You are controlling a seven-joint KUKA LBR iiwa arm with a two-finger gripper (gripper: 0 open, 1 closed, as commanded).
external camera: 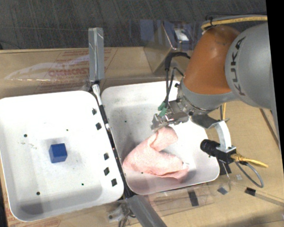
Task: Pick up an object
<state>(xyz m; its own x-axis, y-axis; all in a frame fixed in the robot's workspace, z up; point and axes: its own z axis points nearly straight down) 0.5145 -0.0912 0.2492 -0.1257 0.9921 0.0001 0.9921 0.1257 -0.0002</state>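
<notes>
Pink cloth (154, 157), long axis slanting up toward gripper (161, 119)

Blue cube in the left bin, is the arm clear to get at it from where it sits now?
Probably yes. The blue cube sits alone on the left bin floor, away from the walls. The gripper is over the right bin, at the pink cloth, so it must cross the divider between bins.

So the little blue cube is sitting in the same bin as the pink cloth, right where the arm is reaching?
Not quite. The camera view shows the blue cube alone in the left bin. The pink cloth lies in the right bin, where the gripper is reaching.
</notes>
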